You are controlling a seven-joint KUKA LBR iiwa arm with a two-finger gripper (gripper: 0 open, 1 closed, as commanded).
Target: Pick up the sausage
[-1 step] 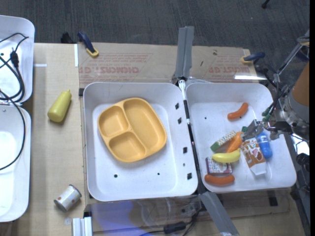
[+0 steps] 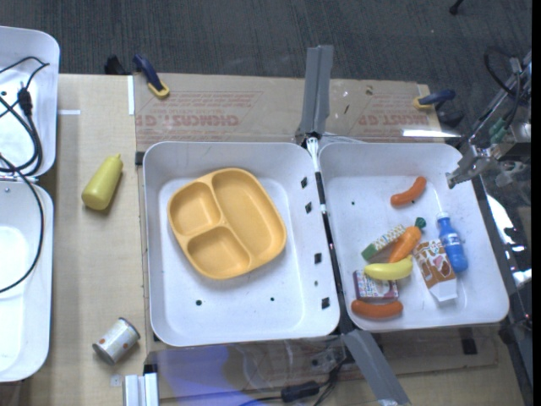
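Dark carpet surrounds a bench with two white bins. One sausage [image 2: 409, 190] lies untouched in the right bin's [image 2: 355, 227] far corner, unpicked; the gripper [image 2: 463, 174] hovers beside it, its state impossible to tell.

The arm [image 2: 505, 134] enters at the right edge, and most of it is cut off there; what shows is a tangle of grey parts and cables too cluttered to tell how the fingers stand. The red packet [image 2: 374, 287] lies partly under the banana [image 2: 390, 270], and its print is too small to read. The green bar [image 2: 385, 242] is partly covered by the carrot [image 2: 406, 242]. The lower sausage [image 2: 377, 309] touches the packet's lower edge. At the left edge, two white trays [image 2: 21, 227] are cut off by the frame. The can's [image 2: 115, 340] label is too small to read.
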